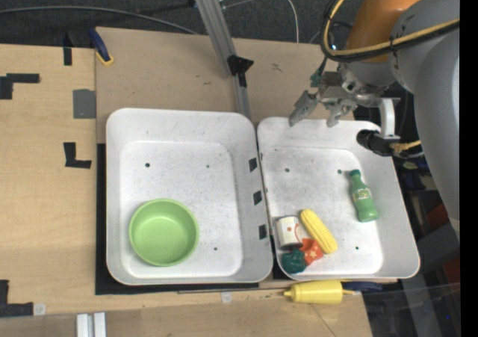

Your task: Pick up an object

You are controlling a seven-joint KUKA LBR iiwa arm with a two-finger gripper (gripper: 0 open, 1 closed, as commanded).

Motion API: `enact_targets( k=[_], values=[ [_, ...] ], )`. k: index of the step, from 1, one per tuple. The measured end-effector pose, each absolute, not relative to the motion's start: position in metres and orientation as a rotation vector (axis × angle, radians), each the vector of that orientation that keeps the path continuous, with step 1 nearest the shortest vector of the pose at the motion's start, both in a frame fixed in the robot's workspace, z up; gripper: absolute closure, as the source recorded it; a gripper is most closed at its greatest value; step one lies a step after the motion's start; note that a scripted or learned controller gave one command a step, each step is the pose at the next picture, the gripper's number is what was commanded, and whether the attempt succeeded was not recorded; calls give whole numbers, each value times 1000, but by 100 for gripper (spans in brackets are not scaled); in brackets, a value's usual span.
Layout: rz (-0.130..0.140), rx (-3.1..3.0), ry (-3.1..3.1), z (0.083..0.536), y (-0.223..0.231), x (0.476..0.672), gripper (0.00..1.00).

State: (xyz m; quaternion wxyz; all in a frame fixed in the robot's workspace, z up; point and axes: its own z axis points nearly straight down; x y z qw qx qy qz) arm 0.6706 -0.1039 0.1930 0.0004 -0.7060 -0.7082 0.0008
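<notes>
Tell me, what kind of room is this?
Probably a robot lab. A grey arm with a pincer hangs over two white bins holding toy food, like a corn cob and a green bottle.

Hand (317,110) above the right bin's (388,178) far rim, open bin floor just below it, green bottle (363,196) further down, corn cob (318,231), small can (288,232) crowding the bin's near corner, grey pole (216,22) left of the hand

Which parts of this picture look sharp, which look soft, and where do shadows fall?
Camera view: even, soft lighting; the round green plastic bowl and small green bottle look fairly sharp with faint shadows; the grey two-finger gripper looks slightly soft; no strong glare on the shallow white bins.
</notes>
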Motion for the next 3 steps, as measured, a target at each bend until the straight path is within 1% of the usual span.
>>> enact_targets(
  k=[1,3],
  values=[
    [3,-2218,-2224,193,-104,671,0],
    [10,-2216,-2221,93,-110,667,0]
  ],
)
